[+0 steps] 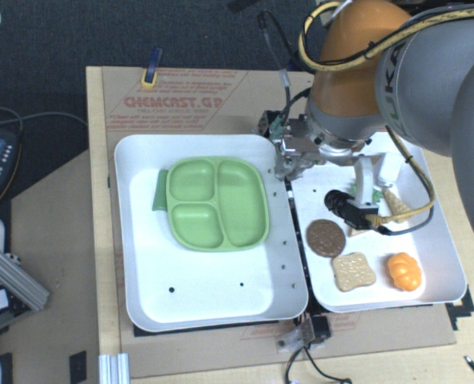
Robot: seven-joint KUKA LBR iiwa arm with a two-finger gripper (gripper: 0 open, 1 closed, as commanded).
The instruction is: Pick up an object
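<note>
1. A dark carpet lies around the counter, which is topped with brown cardboard and carries the left bin and the right bin side by side.
2. My pincer hangs over the far inner corner of the right bin, just beside the wall the bins share. I cannot tell whether it is open or closed, and I see nothing in it.
3. Candidates in the right bin are a brown disc, a tan bread slice and an orange piece. All three sit toward the near edge, apart from me.
4. The brown disc is nearest, toward the near edge and slightly to the view's right of my pincer. It is round, so I judge no wrist turn matters.
5. The green divided plate lies across the wall in the left bin, to the view's left. It looks flat and hard to grasp.
</note>
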